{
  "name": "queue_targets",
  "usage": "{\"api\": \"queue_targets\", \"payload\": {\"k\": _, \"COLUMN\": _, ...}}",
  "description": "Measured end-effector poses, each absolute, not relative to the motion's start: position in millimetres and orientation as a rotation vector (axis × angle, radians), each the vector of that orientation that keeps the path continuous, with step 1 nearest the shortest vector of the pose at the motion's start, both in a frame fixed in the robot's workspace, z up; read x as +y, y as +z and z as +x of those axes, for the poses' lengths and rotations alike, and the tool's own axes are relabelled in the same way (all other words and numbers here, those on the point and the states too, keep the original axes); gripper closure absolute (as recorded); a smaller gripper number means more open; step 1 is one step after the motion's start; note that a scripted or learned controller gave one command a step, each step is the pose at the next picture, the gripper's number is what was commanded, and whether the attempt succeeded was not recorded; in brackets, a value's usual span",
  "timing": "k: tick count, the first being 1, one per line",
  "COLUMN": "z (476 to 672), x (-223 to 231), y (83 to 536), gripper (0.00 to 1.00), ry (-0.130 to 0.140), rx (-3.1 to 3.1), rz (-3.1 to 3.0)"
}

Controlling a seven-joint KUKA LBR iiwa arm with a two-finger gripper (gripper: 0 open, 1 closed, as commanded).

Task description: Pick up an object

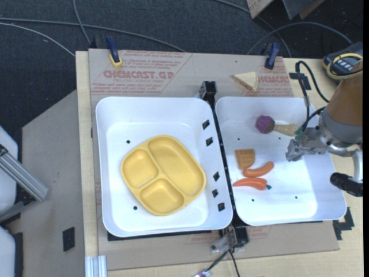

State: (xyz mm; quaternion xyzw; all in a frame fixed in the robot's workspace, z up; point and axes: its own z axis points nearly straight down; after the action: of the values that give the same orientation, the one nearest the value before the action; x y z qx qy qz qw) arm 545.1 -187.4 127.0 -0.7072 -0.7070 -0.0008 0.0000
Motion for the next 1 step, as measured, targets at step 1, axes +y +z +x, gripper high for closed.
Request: {"api": "queue_targets", "payload": {"k": 1, "z": 546.4, "x": -188.5, "y": 191.9, "gripper": 1.0, "ry": -0.006, "rx": -2.228, "rz": -2.225}}
